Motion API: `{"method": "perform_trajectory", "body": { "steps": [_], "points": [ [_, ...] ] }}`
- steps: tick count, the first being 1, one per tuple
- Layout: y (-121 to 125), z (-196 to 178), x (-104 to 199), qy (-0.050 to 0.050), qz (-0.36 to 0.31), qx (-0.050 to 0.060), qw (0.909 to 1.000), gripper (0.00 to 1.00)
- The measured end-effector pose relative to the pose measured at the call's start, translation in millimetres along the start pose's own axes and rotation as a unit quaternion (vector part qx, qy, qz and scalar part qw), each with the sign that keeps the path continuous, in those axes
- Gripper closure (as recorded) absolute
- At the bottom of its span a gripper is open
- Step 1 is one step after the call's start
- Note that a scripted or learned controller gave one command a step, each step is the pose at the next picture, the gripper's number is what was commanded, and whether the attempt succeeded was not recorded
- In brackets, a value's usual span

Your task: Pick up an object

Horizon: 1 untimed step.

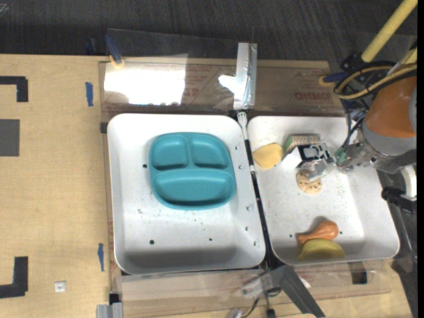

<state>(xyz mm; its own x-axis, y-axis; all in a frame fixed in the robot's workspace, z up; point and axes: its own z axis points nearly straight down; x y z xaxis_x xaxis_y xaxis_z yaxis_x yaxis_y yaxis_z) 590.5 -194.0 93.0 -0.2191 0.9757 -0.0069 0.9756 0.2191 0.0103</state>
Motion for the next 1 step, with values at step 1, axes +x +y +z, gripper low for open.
{"method": "perform_trajectory", "body": {
  "steps": [1],
  "points": [
    [-29.5,-1.4,69.4,0.002,0.149,-0.001,0.9888,0.0]
  ]
}}
